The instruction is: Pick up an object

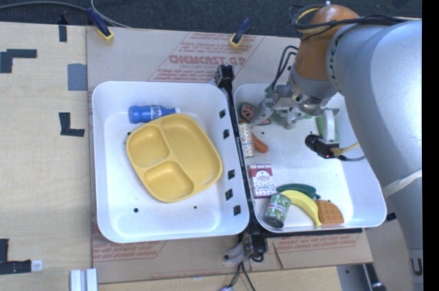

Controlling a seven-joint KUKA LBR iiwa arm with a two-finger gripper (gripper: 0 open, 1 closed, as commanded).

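The gripper [282,111] hangs low over the far end of the right bin [357,180], close to the divider between the two bins. Whether it is apart or together I cannot tell from this angle (the wrist hardware crowds that spot).

The nearest candidates lie just beside it: a small dark rounded object [247,111] against the bin's left wall and an orange piece [259,143] a little nearer the camera. The banana [302,204], green can [276,209] and small red box [261,180] sit well apart at the near end.

To do this step well, I judge the arm should commit to one piece, centre over it and descend straight. The wall beside the dark object leaves little room, so the orange piece looks the easier choice.
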